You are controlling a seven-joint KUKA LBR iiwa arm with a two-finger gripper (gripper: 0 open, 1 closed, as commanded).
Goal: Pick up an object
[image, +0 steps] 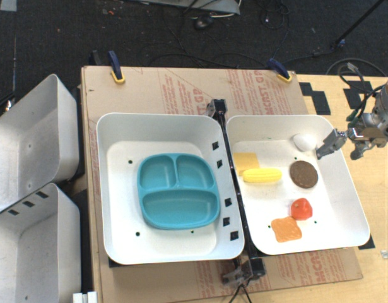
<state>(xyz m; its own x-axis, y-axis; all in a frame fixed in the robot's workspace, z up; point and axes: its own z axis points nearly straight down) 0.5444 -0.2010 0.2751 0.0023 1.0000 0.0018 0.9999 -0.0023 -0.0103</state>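
just left of the claw (344, 144), white object (303, 142), near, apart

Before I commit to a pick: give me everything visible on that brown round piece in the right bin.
The brown disc is flat, round and dark brown with a paler rim, like a toy cookie or patty. It lies flat on the right bin floor, touching nothing: right of the yellow corn piece, above the red piece, below a small white object.

The arm (378, 122) is cut off by the right edge; one finger (329, 144) partly covers a white object (303, 142).
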